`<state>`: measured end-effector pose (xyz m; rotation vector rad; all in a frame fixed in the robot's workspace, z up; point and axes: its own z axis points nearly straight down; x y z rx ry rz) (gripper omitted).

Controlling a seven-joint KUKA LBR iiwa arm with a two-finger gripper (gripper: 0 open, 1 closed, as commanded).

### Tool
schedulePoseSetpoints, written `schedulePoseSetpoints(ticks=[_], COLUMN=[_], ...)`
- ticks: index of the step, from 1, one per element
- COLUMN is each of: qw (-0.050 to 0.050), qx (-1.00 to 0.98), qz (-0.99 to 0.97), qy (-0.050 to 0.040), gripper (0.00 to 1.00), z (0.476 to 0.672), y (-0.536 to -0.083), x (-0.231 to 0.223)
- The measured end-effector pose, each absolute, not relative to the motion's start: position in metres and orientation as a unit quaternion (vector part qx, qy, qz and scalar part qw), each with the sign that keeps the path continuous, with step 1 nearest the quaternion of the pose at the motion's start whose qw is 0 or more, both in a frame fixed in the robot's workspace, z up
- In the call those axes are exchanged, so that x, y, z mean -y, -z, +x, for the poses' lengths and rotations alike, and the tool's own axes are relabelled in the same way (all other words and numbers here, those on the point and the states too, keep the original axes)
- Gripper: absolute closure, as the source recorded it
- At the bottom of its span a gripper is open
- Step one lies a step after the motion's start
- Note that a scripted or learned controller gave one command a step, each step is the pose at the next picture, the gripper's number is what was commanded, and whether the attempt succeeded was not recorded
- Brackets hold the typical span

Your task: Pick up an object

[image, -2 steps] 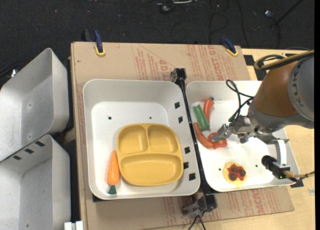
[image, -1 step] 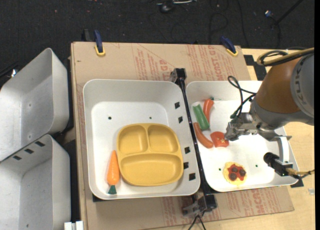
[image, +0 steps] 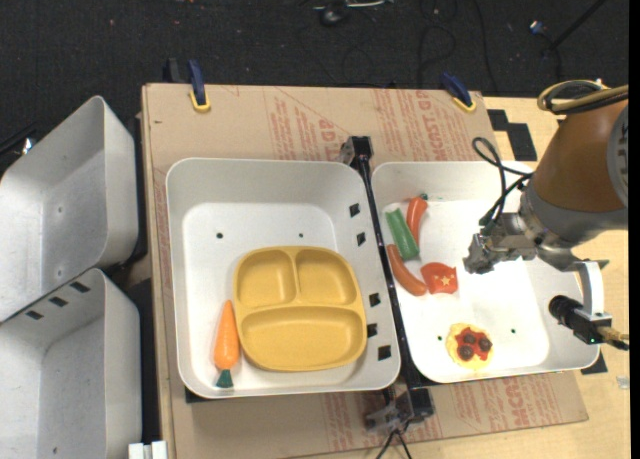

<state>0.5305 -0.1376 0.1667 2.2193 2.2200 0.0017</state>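
Pizza (image: 470,343) sits lowest in the right bin (image: 520,359), below my gripper (image: 478,255), whose fingers I cannot tell apart from here. Just left of it lie a strawberry (image: 440,278), sausage (image: 403,270) and pepper (image: 415,210). Left bin (image: 190,277): tray (image: 298,307), carrot (image: 227,339).

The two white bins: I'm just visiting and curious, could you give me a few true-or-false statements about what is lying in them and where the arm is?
1. The yellow tray lies in the left bin. True.
2. The carrot lies inside the tray's compartments. False: it lies beside the tray, on the bin floor.
3. The gripper is over the right bin. True.
4. The green stick lies in the left bin. False: it is in the right bin.
5. The small pizza sits near the right bin's front edge. True.
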Motion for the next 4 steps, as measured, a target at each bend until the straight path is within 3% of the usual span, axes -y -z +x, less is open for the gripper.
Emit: schedulePoseSetpoints(ticks=[1,4], qw=[0.002,0.000], qx=[-0.708,-0.710], qz=[0.706,0.704], qy=[-0.0011,-0.0008], gripper=[1.00,1.00], z=[0.532,0.518], y=[-0.211,-0.223], x=[0.138,-0.025])
